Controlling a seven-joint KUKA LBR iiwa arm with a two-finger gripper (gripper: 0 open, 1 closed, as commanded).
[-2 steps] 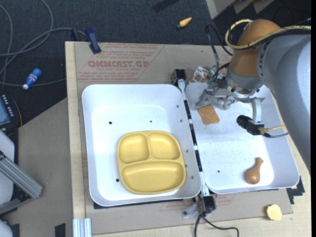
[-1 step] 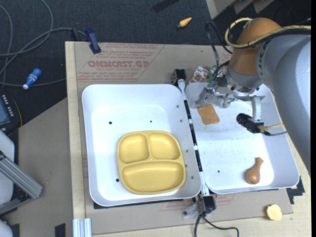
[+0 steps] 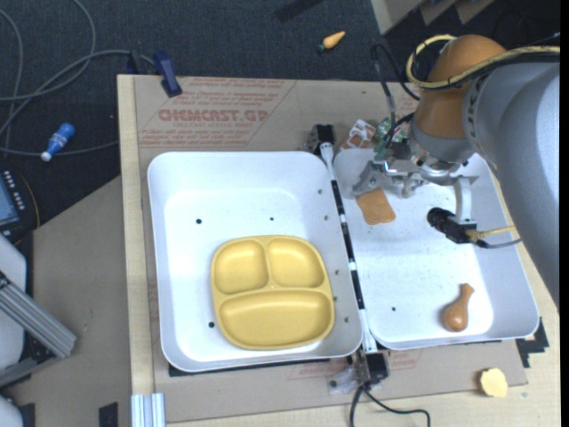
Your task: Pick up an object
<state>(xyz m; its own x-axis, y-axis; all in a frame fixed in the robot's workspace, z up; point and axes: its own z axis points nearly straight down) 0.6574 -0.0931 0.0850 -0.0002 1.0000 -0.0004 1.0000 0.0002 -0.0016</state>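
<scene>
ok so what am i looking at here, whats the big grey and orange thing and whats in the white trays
One camera fixed above a bench looks down at a slant. The grey and orange thing reaching in from the right is a robot arm; its gripper hangs over the far end of the right bin. Its job is to pick something up. A flat tan piece lies right by the gripper, and a brown drumstick-shaped toy lies nearer the front. The left bin holds a yellow divided plate. Whether anything is held, I cannot tell.
</scene>
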